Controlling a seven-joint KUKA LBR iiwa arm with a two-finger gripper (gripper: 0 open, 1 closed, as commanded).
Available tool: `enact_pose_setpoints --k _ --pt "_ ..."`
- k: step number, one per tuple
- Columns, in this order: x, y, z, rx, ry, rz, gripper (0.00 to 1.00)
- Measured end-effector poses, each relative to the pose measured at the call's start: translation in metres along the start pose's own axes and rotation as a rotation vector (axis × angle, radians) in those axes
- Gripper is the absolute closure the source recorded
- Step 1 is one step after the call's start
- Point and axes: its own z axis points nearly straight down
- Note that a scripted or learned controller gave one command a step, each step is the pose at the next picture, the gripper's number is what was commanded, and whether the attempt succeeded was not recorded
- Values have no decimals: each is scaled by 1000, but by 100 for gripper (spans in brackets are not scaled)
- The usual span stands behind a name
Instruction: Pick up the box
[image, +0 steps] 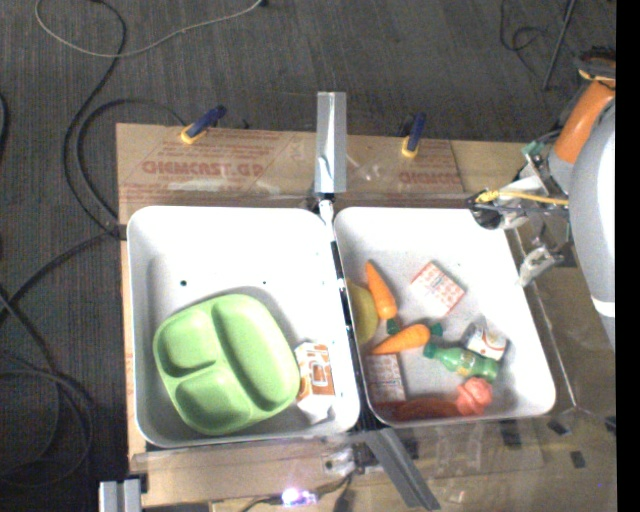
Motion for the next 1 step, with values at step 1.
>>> enact_pose_setpoints --k 1 --pt "-10 -30 103 -3 11 -4 0"
